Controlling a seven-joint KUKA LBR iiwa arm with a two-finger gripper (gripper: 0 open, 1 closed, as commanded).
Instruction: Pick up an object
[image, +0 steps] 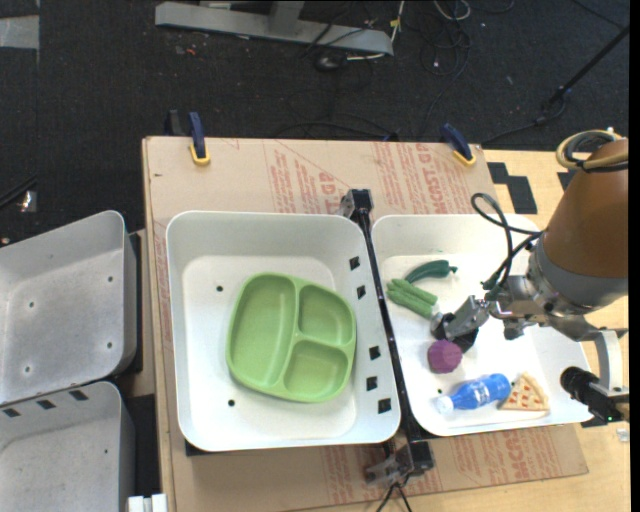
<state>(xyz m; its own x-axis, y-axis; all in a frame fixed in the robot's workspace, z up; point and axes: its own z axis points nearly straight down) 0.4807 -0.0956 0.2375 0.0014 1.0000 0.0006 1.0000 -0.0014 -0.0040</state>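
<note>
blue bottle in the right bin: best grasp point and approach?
Grip the blue bottle across the middle of its body, coming straight down from above. It lies on its side, long axis running roughly left-right with its white cap toward the bin's left. Close across the narrow width. The pizza slice toy sits against its right end, so stay toward mid-body, away from that end.

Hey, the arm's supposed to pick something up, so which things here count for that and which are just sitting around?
Part of the job:
gripper, low in the right bin
purple ball, just below it
green pods
dark green pepper
blue bottle
pizza slice

Just sitting around:
left bin
green divided plate in it
</note>
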